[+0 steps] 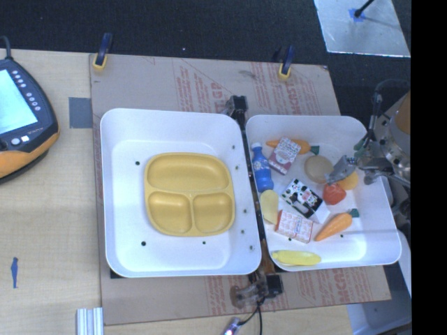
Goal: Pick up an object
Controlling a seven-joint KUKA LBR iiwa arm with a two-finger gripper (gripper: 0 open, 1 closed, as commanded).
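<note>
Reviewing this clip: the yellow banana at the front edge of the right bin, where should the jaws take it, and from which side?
Take the banana across its narrow middle, coming straight down from above. It lies flat along the right bin front wall, apart from the other toys, so jaws closing front to back look best, though the wall leaves little room.

Two bins side by side: tray in left bin; right bin holds bottle, carrot, banana, maybe a tomato.

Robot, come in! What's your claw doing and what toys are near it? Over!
Gripper low over right bin, nothing seen held. Red toy just below it, round tan piece beside. Carrot and cow-print block crowd close.
</note>
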